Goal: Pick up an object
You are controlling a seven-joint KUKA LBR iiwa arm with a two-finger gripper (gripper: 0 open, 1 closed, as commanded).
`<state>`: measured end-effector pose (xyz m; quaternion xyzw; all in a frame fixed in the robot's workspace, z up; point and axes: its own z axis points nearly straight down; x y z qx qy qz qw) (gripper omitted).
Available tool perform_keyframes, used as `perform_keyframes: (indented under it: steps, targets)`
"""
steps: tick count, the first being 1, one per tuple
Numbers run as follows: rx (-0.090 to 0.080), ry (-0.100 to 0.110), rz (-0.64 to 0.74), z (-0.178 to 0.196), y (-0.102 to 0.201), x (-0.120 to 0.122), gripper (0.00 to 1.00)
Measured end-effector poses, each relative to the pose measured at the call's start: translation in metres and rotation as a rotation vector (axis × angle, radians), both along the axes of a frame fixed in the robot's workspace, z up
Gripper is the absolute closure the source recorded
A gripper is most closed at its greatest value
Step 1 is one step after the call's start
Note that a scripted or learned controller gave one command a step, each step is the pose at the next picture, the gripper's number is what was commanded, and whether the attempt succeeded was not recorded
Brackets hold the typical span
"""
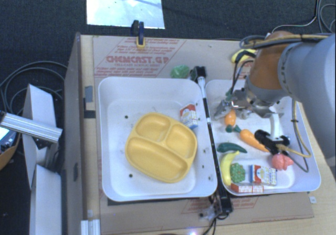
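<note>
tool: in right bin, fingers hidden, grip cannot be told | small orange piece: just below tool | carrot, banana: right bin | yellow tray: left bin

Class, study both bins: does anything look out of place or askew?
Yes. A green toy lies outside the bins, on the board behind the left bin. Also, the yellow divided tray sits skewed in that bin, not square to its walls.

We see a yellow divided tray in a white bin, an orange carrot, and a yellow banana.
</note>
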<state>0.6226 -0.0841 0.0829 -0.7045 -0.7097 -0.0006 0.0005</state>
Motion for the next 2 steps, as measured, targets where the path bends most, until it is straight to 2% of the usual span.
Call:
perform_keyframes:
  steps: [1, 2]
  targets:
    - [-0.002, -0.005, -0.003, 0.013, -0.002, 0.001, 1.0]
    - [0.001, -0.009, 0.005, 0.107, 0.083, 0.006, 1.0]
